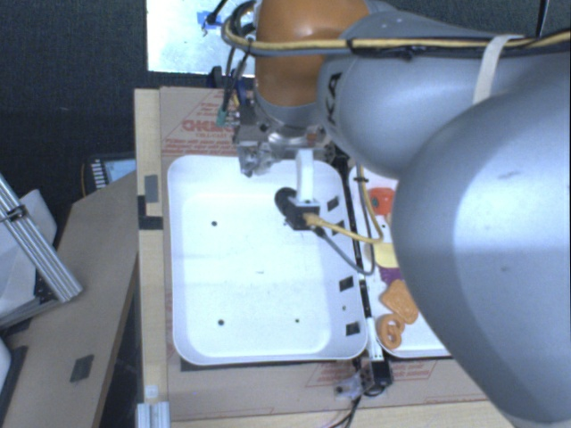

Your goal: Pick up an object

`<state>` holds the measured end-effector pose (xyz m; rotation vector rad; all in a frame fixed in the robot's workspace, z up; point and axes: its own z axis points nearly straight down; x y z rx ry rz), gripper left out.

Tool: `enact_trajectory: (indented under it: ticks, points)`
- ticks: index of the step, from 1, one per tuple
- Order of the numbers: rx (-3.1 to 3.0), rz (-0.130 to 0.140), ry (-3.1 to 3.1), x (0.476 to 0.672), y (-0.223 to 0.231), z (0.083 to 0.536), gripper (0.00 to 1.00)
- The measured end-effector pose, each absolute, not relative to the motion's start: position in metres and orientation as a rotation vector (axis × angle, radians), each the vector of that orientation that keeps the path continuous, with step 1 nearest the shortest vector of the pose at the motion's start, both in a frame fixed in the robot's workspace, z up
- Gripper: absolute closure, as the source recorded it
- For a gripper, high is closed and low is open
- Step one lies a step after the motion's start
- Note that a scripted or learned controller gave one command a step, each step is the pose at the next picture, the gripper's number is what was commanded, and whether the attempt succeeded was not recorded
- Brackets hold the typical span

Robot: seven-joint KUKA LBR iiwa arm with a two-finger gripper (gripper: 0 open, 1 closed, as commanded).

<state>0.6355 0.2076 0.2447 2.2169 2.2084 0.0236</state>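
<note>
Most of what I could pick sits in the right bin [419, 350], largely hidden under my own arm. An orange-red piece [382, 201] lies near that bin's far left side, half covered. Below it a pale yellow item [385, 253] rests against the left wall. Nearer the front, an orange lump [399, 301] lies just beside a smaller orange ring-shaped piece [389, 331], the 2 touching or nearly so; I cannot tell which. All 4 lie flat on the bin floor, and their exact shapes are too blurred to name.
</note>
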Motion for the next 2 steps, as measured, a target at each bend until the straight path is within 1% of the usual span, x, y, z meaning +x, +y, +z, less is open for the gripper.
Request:
enact_trajectory:
  ticks: [1, 2]
  points:
    - [2.208, 0.026, 2.222, 0.671, 0.236, 0.370, 1.00]
    - [2.217, 0.001, 2.228, 0.620, 0.235, 0.371, 1.00]
